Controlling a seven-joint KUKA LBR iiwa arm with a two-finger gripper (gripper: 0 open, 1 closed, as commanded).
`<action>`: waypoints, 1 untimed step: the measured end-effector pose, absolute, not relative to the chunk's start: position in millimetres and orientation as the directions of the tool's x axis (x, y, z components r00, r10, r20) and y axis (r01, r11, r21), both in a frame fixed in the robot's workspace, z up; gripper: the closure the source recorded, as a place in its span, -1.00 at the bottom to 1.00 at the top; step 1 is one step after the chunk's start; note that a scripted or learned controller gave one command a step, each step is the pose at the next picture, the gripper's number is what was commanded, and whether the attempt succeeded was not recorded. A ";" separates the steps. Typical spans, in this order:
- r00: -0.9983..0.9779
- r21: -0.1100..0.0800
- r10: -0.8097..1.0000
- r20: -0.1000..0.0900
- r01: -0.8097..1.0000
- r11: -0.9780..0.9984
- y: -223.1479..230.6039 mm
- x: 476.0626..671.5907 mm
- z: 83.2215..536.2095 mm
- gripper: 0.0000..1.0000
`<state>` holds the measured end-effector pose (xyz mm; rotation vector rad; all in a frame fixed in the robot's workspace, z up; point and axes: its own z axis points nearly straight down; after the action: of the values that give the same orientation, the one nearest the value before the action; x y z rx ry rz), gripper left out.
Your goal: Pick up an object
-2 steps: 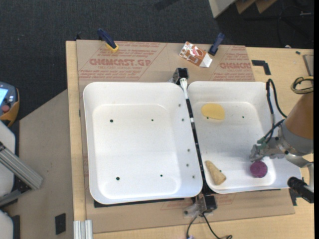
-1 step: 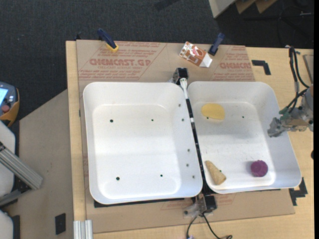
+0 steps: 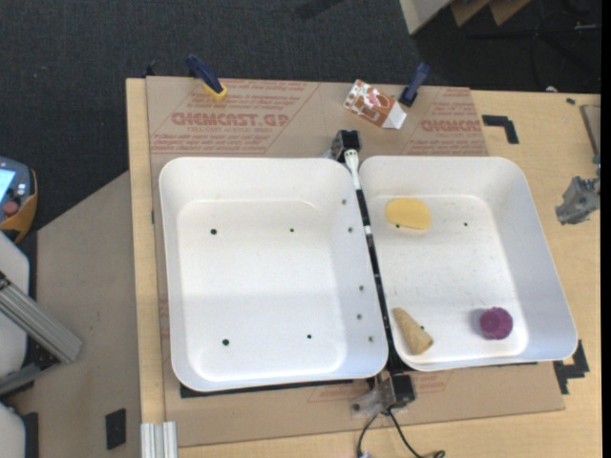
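In the right bin (image 3: pixel 535 256), at the right of the frame, lie three loose things: a yellow oval piece (image 3: pixel 409 214) near its upper left, long axis running left to right; a tan wedge (image 3: pixel 412 331) at its lower left corner, long axis slanting from upper left to lower right, narrow end up-left; and a round purple piece (image 3: pixel 495 322) toward the lower right. The left bin (image 3: pixel 181 256) sits beside it, their rims touching at mid-frame, and a small red-and-white packet (image 3: pixel 374 104) lies on the board above them.
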<state>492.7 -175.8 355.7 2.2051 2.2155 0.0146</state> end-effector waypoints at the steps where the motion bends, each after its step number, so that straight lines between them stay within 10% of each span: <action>1: -0.005 0.022 1.000 -0.005 1.000 0.005 -131.9 492.3 545.3 1.00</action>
<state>492.3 -131.9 545.3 2.2020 2.2139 0.0194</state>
